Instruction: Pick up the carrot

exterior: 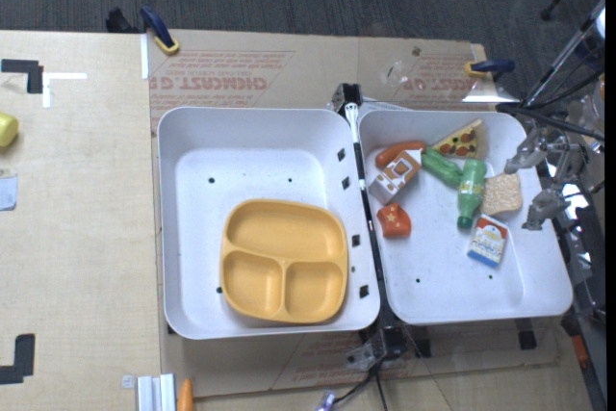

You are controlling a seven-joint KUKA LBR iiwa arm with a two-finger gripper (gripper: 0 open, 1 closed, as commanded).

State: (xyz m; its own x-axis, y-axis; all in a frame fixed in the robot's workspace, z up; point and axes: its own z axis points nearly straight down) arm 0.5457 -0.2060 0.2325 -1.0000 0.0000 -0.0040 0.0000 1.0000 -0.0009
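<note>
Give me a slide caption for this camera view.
Tool at right bin's edge; carrot lies across it, untouched.

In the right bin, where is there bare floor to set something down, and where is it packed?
The right white bin is bare across its near half, below the red tomato and the small blue-and-white carton. Its far half is crowded: orange carrot, pizza slice, green bottle, tan bread slice. The gripper hangs at the right rim.
</note>
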